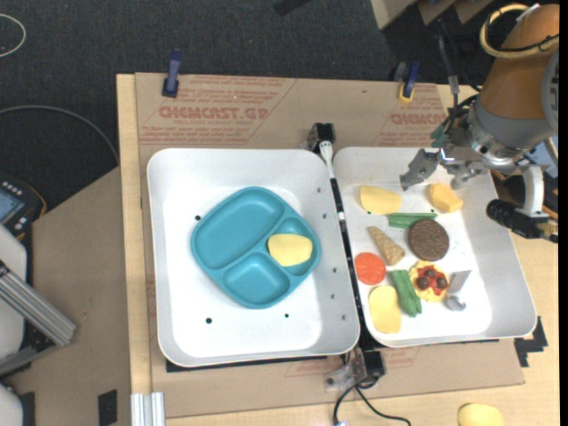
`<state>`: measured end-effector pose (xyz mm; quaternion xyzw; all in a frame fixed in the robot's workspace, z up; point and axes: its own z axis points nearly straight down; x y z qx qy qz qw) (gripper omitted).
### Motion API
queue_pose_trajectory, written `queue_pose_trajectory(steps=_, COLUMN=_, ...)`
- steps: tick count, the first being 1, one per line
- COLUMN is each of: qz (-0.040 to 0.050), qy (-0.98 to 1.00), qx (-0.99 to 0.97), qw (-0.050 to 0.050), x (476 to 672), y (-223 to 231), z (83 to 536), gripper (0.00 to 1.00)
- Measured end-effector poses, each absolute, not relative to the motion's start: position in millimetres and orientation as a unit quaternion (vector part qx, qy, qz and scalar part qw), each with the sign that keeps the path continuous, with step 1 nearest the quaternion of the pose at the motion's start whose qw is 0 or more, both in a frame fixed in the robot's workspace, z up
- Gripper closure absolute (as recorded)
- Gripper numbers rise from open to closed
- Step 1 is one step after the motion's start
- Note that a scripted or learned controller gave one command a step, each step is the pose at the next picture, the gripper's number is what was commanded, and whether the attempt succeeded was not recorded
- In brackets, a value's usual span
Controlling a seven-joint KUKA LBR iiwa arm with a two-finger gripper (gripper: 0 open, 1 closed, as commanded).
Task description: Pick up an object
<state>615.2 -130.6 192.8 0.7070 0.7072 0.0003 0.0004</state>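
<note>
- Above right bin [510, 313]: gripper [437, 170], fingers spread, grasping nothing.
- Just beside: yellow wedge [445, 197], touching neither finger.
- Left bin [169, 238]: teal plate [232, 238] bearing yellow piece [290, 249].

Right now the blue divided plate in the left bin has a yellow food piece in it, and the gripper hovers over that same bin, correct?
Not quite. The gripper is over the right bin, near the food pieces, as the camera view shows. The yellow piece does sit in the blue plate in the left bin.

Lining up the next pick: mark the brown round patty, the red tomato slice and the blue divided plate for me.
brown round patty [429, 238], camera view, centre of its top.
red tomato slice [369, 267], camera view, middle of the slice.
blue divided plate [224, 234], camera view, bare upper-left compartment.
</note>
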Motion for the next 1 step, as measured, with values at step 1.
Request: queue_pose_trajectory(steps=1, qz=0.0011, qy=0.707, qx=0.707, qw=0.002, x=615.9, y=-130.6, z=203.7, gripper=1.00)
